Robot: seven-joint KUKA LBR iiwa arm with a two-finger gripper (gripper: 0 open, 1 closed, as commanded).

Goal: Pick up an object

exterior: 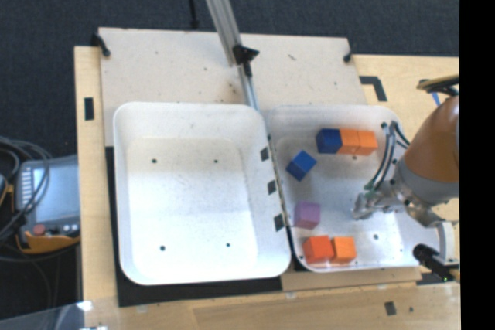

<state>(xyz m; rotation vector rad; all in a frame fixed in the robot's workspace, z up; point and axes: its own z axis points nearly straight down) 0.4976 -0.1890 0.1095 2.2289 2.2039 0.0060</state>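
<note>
The right bin holds several blocks. A dark blue cube sits at its far side, touching an orange block. A lighter blue cube lies nearer the divider, tilted. A purple cube rests by the left wall. Two orange blocks lie side by side at the near edge. My gripper hangs low over the bin's right part, to the right of the purple cube, with no block seen between its tips.
The left bin stands beside the right one. A slanted metal pole rises from behind the bins. A screen unit with cables sits off the bench at the left.
</note>
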